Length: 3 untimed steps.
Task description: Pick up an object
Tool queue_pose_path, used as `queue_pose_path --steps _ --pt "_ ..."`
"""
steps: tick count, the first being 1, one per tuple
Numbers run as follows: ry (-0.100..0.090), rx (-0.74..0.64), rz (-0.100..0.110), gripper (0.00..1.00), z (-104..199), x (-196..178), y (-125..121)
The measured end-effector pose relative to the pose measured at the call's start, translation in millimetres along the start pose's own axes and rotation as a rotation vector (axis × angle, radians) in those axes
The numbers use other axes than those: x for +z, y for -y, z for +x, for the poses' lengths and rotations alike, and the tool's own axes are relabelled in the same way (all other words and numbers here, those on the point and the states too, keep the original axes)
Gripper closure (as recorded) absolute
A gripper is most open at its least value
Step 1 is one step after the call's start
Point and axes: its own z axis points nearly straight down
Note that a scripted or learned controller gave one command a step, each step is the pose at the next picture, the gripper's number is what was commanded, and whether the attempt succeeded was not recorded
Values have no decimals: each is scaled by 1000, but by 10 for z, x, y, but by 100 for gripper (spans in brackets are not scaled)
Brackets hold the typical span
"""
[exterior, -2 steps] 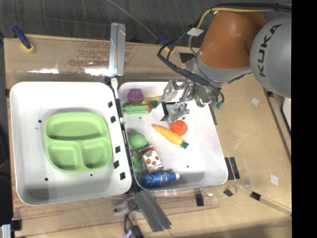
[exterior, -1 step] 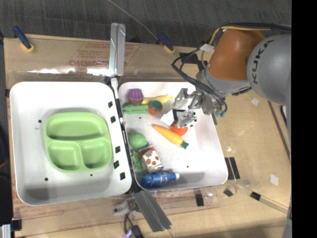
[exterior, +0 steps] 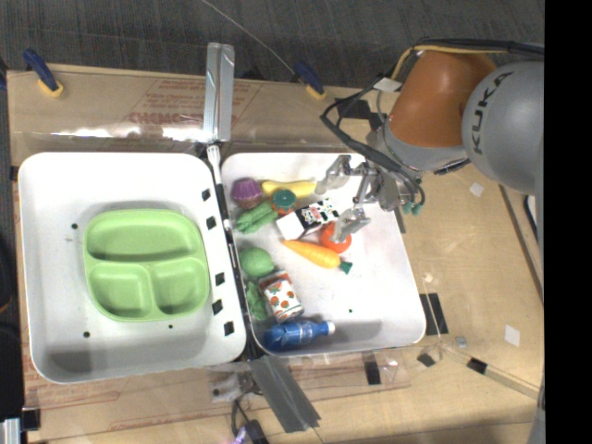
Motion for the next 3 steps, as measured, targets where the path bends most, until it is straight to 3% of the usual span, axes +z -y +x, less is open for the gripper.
queue_pose_path --steps 1,2,3 --pt "23 -78 6 0 23 607 -50" --pt "0 -154 -2 0 621 735 -640" --pt "3 -161 0 100 603 626 -649"
